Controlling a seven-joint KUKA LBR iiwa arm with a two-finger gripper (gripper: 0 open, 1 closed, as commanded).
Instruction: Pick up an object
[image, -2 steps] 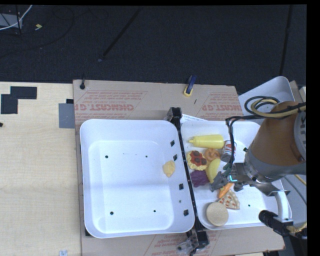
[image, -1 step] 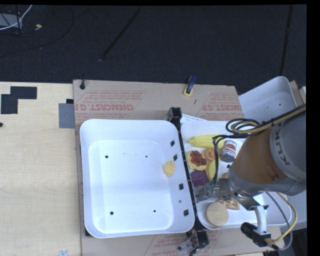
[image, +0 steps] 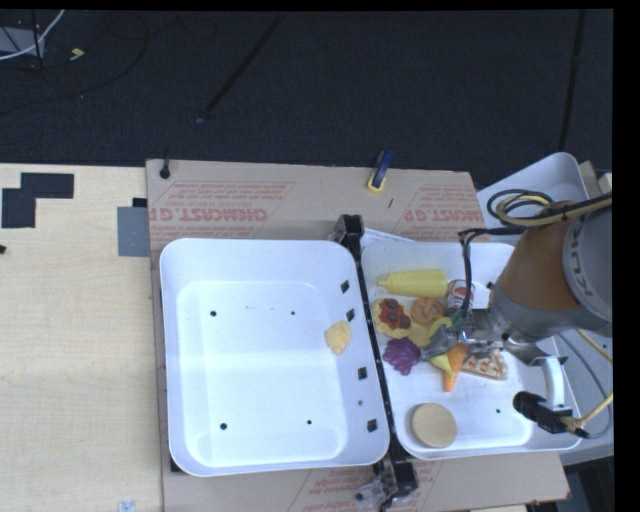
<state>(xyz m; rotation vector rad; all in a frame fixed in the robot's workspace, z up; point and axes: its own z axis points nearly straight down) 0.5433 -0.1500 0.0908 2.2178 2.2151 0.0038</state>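
Setting: two shallow white bins side by side on a cardboard-covered bench, seen from above at a slant
Left bin (image: 190, 290): holds one pale yellow lump (image: 338, 337) close to its right wall
Right bin (image: 500, 430): a cluster of toy food (the things to pick from) in its upper half; a yellow corn cob (image: 412, 282); below it a red and yellow piece (image: 392, 315); a purple grape bunch (image: 401, 354); an orange carrot (image: 452, 368); a pizza slice (image: 487, 367); a round tan disc (image: 435, 425) lies apart, near the front wall
Arm (image: 545, 275): reaches in from the right, grey with an orange band
Gripper (image: 455, 338): low over the cluster, beside the carrot; finger spread cannot be told
Clamp (image: 379, 172): blue and yellow, on the bench's far edge
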